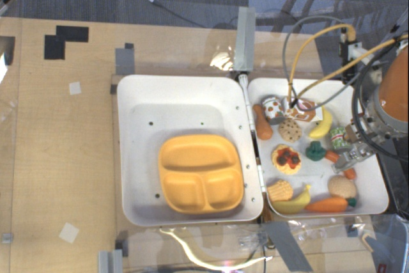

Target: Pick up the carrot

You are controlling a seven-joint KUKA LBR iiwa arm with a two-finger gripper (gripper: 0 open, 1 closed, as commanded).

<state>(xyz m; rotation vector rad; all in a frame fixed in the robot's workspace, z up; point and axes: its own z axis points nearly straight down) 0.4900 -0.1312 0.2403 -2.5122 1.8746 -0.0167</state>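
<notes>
Two bins: white, shallow, side by side on the tabletop (57, 156); left bin (137, 137), right bin (377, 192).
Left bin contents: one yellow divided tray (200, 172), lying toward the near half, three compartments visible.
Right bin contents: a crowd of small toy foods.
Carrot (326, 204): orange, lying flat along the near wall of the right bin, toward its near right corner, pointed end to the left. It lies just right of the near banana (295, 203) and appears to touch its tip; a tan round item (342, 187) sits just behind it.
Other items, right bin: second banana (323, 124) in the far half; cookie (289, 130); small pizza (287, 159); green broccoli-like piece (314, 151); sausage (262, 122) along the left wall; waffle-like piece (280, 189) near the front left.
Arm: grey with an orange band, entering from the right, cables looping above the far right bin.
Pincer (348, 160): low over the right side of the right bin, behind the carrot and apart from it, with the tan round item between. Whether it is released or clenched cannot be told; nothing is seen gripped in it.
Carrot status: resting in the bin, not lifted.
</notes>
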